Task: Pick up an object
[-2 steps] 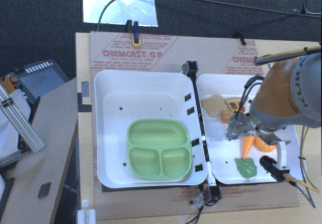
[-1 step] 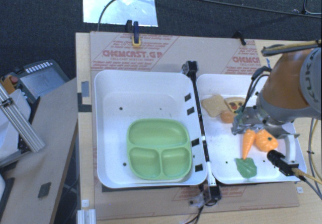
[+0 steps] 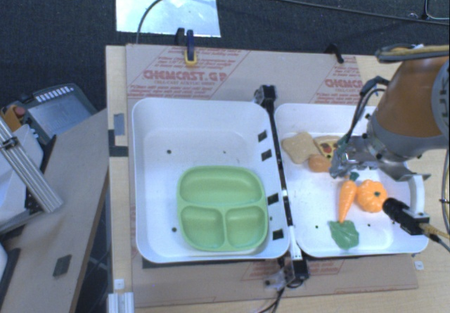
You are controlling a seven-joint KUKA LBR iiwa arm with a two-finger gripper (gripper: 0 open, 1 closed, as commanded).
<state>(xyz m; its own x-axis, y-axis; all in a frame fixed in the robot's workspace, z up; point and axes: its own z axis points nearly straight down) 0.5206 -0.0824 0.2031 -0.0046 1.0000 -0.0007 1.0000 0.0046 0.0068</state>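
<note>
**Gripper low over the right bin's toys**

I've got the gripper (image 3: 342,166) down in the right bin (image 3: 309,234), and I cannot tell how its fingers stand from up here. Just below them lies the toy carrot (image 3: 346,199), its green leafy top (image 3: 344,234) pointing toward the near rim. A small orange pumpkin (image 3: 371,195) sits touching the carrot's right side. Left of the fingers I see a tan bread slice (image 3: 299,146) and a small orange piece (image 3: 319,163) beside it. Further left, the other bin (image 3: 151,136) carries a green divided plate (image 3: 222,207). Both bins rest on a printed board (image 3: 211,72) over dark carpet (image 3: 56,16).
</note>
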